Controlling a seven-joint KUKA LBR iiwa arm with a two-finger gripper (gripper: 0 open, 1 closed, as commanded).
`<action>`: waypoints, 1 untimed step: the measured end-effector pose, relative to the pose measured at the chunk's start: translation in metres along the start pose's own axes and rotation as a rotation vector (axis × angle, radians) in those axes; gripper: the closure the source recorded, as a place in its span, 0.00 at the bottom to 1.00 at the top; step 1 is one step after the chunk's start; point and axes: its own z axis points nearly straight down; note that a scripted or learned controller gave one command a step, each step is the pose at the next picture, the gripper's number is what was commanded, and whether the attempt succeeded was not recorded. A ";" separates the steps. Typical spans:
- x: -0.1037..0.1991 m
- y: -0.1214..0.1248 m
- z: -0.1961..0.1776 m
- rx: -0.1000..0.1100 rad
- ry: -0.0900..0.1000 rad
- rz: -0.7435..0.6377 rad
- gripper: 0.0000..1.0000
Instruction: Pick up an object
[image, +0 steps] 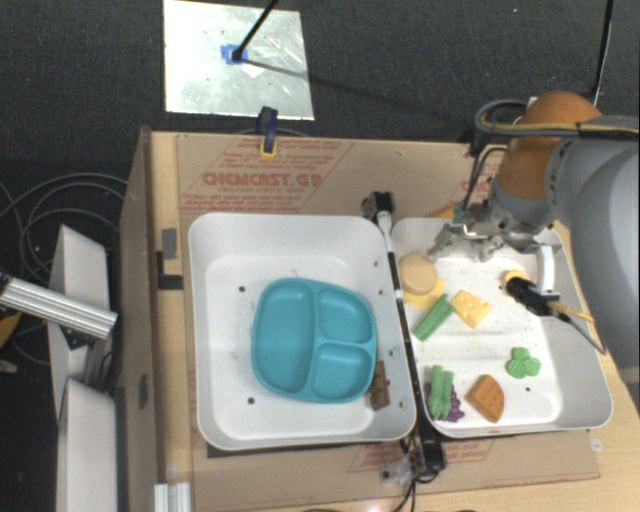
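Two bins (300, 235), one teal plate (313, 340)

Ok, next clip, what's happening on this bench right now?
A grey robot arm reaches in from the right over the far end of the right bin, its gripper low near the back wall. That bin holds small toy foods: a yellow wedge, a green stick, a green leafy piece, an orange waffle-like piece. The left bin holds a teal divided plate. No object is visibly between the gripper's fingers, so the pick is not shown as done.
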 end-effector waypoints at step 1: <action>-0.059 -0.070 0.001 0.012 0.002 0.011 0.00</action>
